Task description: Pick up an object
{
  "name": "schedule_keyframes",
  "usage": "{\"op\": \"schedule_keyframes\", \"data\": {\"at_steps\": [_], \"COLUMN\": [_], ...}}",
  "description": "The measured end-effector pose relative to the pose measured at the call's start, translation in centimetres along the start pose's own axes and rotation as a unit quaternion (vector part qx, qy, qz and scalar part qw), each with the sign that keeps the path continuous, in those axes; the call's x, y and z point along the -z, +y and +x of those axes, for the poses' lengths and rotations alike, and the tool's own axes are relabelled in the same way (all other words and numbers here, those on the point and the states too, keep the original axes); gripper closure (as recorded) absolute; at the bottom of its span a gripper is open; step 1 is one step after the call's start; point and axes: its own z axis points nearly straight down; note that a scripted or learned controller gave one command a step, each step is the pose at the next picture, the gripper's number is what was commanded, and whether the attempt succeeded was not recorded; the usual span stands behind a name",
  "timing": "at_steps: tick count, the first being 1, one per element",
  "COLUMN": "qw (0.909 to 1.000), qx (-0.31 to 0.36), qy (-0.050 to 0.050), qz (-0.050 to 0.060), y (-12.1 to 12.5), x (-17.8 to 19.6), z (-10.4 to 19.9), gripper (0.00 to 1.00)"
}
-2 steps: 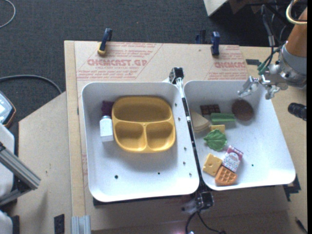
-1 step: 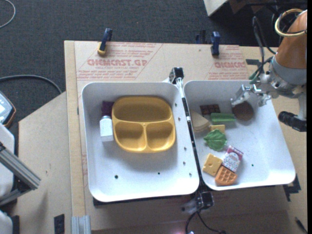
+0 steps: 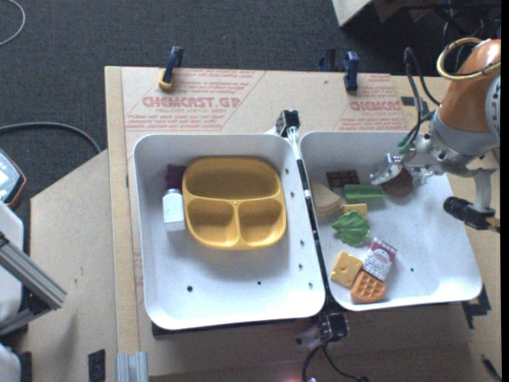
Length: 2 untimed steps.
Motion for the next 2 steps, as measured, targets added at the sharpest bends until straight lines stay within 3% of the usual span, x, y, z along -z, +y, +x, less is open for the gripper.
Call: {"op": "schedule_keyframes", "data": {"at_steps": [1,2], "qw": [1.0000,1.0000], "qx": [0.001,0.001], "qy": [-0.001,-0.003], "qz": [-0.003,-0.007], "y": [0.2,0.4], "x": [-2.9,-1.5], "z": [0.0,-0.1], "gripper": [0.00,1.00]}}
